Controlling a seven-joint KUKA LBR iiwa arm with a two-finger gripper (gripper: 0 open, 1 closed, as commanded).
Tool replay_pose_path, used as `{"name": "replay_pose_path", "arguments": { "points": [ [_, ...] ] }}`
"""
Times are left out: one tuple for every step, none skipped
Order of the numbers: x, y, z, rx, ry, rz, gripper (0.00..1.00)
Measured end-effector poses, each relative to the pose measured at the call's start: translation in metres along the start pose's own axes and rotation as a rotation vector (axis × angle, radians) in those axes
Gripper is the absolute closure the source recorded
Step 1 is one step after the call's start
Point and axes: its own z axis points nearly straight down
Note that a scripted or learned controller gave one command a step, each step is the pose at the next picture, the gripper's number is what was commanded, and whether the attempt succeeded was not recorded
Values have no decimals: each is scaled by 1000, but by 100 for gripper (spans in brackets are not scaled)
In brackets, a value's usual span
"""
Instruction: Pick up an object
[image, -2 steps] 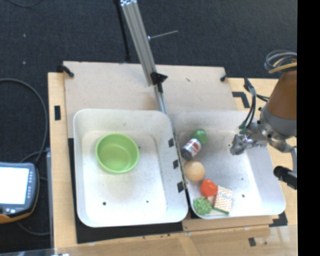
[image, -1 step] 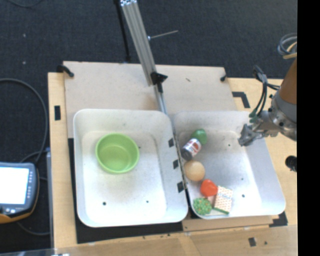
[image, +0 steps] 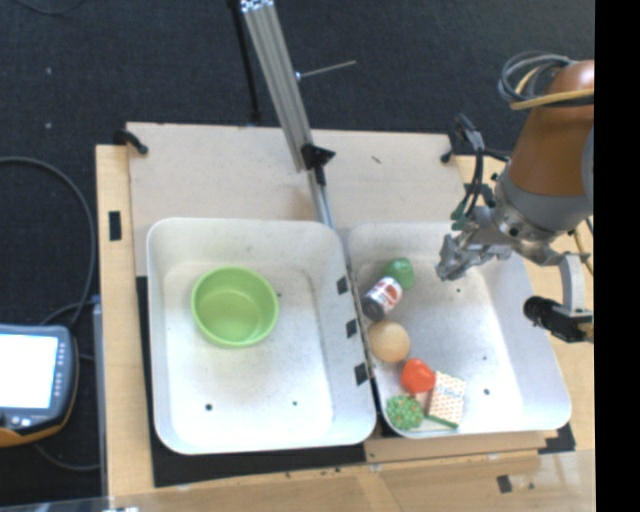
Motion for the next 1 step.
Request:
{"name": "replay_pose_path", "arguments": {
  "points": [
    [54, 22, 14, 1, 0, 0, 100]
  ]
}}
